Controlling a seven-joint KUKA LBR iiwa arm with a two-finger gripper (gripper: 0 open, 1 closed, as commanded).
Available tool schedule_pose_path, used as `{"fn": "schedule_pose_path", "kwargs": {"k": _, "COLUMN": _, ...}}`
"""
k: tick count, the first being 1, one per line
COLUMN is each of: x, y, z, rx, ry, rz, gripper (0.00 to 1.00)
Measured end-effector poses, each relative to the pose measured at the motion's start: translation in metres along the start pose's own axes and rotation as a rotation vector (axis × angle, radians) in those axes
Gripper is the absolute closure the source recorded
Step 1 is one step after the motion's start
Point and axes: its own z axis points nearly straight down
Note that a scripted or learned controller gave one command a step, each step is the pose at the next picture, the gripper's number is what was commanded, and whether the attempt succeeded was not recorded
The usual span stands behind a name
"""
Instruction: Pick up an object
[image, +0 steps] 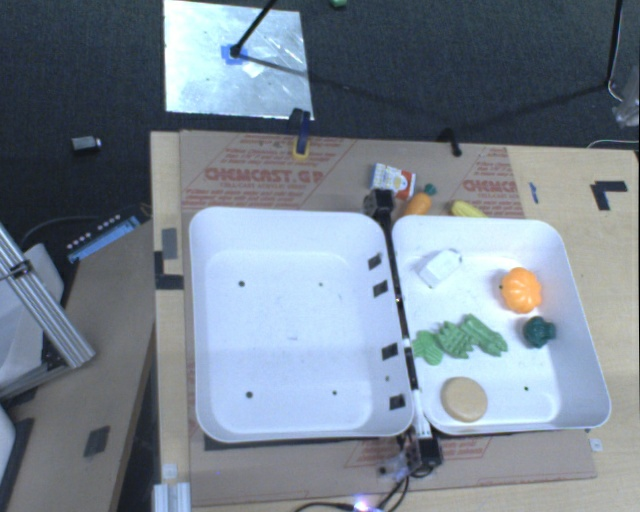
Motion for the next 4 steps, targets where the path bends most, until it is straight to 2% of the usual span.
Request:
{"fn": "schedule_pose_path", "kwargs": {"k": 3, "x": 0.000, "y": 0.000, "z": -0.059, "rx": 0.000, "ry": -0.001, "rz": 0.001, "gripper": 1.00}}
{"fn": "schedule_pose_path", "kwargs": {"k": 4, "x": -0.001, "y": -0.016, "z": -0.067, "rx": 0.002, "ry": 0.001, "rz": 0.004, "gripper": 1.00}}
